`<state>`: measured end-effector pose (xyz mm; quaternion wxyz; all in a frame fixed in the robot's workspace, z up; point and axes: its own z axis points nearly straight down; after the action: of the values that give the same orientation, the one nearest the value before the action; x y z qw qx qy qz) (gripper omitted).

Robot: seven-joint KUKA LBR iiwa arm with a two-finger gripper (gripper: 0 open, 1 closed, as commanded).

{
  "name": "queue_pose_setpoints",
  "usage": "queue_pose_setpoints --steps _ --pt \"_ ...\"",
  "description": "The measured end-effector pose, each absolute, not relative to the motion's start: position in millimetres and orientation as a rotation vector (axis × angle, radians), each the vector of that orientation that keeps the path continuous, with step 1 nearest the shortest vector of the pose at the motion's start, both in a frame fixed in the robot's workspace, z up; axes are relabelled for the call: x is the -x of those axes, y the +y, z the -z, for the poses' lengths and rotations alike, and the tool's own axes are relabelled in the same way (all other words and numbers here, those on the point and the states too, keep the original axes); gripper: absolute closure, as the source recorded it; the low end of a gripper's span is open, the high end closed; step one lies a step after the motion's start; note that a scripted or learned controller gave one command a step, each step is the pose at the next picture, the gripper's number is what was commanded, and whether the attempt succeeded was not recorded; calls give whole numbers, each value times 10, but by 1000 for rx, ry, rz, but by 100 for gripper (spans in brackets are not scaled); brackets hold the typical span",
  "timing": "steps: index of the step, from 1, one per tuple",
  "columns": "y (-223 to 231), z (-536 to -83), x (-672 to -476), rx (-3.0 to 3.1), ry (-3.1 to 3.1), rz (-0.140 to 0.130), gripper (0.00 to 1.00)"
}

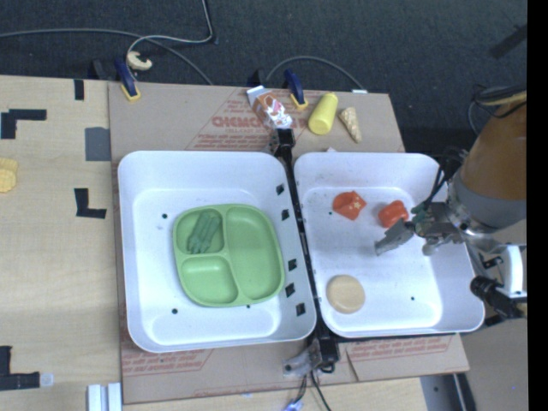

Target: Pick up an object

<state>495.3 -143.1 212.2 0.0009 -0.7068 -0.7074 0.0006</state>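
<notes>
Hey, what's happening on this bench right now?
A robot arm reaches in from the right and has its hand low in the right bin, close to two red-orange pieces and above a round tan item. Nothing is visibly between its fingers. In the left bin, a green divided plate holds a green vegetable.

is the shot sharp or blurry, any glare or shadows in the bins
Camera view: soft and slightly blurred overall, with small items lacking crisp edges; lighting is even, the right bin bright white with no hard glare; a faint shadow lies under the hand; the green plate in the left bin reads clearly.
</notes>
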Motion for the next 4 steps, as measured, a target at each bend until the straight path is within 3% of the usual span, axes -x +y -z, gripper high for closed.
queue_pose_setpoints --steps 1,2,3,4 --pt "-1021 -1501 -5349 2217 -2221 -3 0" --pt "-1073 -1079 -6441 2223 -2230 8 0" --pt "-1129 -930 -6726 2230 -2234 7 0" --pt "-1130 -1060 -6748 2232 -2243 12 100"
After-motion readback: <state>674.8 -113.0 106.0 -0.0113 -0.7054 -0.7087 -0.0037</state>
